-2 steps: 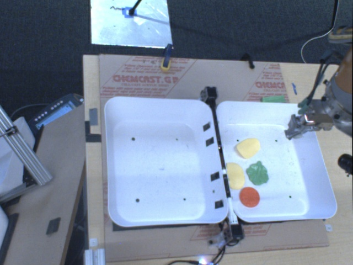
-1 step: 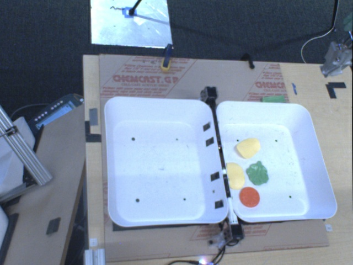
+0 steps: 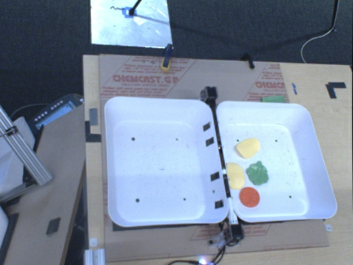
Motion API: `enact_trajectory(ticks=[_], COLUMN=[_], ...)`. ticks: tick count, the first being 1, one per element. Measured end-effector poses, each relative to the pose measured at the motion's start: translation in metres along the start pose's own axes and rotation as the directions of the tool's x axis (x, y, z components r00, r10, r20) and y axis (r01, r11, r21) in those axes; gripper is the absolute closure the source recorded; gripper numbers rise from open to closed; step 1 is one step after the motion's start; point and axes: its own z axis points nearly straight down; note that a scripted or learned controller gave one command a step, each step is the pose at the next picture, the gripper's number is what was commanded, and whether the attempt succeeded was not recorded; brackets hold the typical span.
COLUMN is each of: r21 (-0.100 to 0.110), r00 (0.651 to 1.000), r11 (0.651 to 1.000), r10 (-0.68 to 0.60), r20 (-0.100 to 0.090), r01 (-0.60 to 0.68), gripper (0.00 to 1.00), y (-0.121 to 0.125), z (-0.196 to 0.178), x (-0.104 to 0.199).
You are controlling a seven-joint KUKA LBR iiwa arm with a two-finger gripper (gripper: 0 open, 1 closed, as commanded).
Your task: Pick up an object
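Several small objects lie in the right white bin (image 3: 309, 127), grouped toward its left side. A yellow oval piece (image 3: 248, 147) sits nearest the bin's middle. Below it a second yellow piece (image 3: 235, 175) rests close to the divider between the bins. A green leafy-looking object (image 3: 257, 173) lies just right of that one. A flat red-orange disc (image 3: 249, 197) lies nearest the front wall.
The left white bin (image 3: 118, 120) stands beside the right one, joined by a black clip strip (image 3: 217, 159). Both rest on a cardboard sheet (image 3: 149, 76) on the bench. A shiny metal plate (image 3: 130, 15) lies on the floor behind; a grey frame (image 3: 22, 153) stands left.
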Motion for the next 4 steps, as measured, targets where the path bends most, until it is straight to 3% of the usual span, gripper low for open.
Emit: enact_trajectory(ticks=[1, 2, 3, 4], r21=[0.003, 0.025, -0.012, 0.000], r00=[1.000, 1.000, 1.000, 1.000], r11=[1.000, 1.000, 1.000, 1.000], r10=[-0.008, -0.004, -0.007, -0.010], r20=[-0.003, -0.012, 0.003, -0.002], r01=[0.008, 0.004, 0.007, 0.010], gripper=[1.00, 1.00, 1.00, 1.00], y=[0.047, -0.031, -0.007, 0.047], z=[0.002, 0.193, 0.022, 0.000], x=[-0.015, 0.019, -0.016, -0.013])
